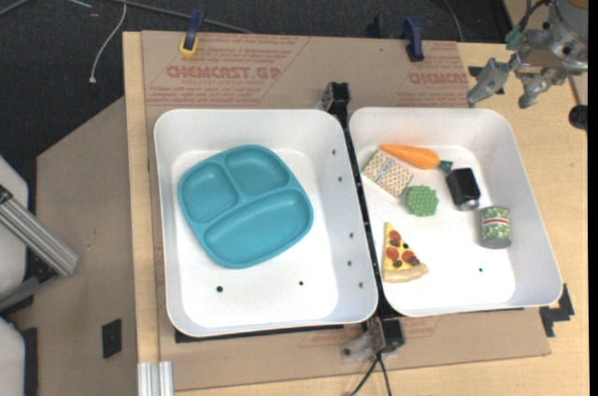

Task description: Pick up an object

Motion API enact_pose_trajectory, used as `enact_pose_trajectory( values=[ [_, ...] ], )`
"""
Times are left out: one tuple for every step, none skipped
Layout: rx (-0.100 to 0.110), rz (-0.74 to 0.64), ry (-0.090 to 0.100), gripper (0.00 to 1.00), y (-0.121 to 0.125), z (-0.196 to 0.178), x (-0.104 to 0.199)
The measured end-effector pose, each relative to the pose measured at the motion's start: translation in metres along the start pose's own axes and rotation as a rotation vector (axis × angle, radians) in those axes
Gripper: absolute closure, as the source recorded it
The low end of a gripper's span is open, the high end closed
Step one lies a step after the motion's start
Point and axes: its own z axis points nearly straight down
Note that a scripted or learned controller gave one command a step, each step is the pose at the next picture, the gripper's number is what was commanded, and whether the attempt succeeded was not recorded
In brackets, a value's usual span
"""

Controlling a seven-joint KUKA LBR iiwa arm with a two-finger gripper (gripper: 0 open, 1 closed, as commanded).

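Note:
The right bin (523, 226) holds an orange carrot (409, 156), a beige patterned block (387, 173), a green round piece (421, 200), a black block (462, 187), a small green-labelled can (495, 226) and a pizza slice (401, 255). My gripper (510, 82) hangs above the bench behind the right bin's far right corner, apart from all of these. Its fingers (486, 84) are spread with nothing between them.
The left bin (177, 282) bears a blue divided plate (247, 204). Two clamps (192, 32) hold the cardboard at the back edge. Cables lie on the dark floor beyond the bench, and boxes stand at the top right.

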Motion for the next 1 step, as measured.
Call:
enact_pose_trajectory(
  values=[
    [-0.003, -0.001, -0.001, 0.00, 0.0006, -0.0016, 0.0000]
  ],
)
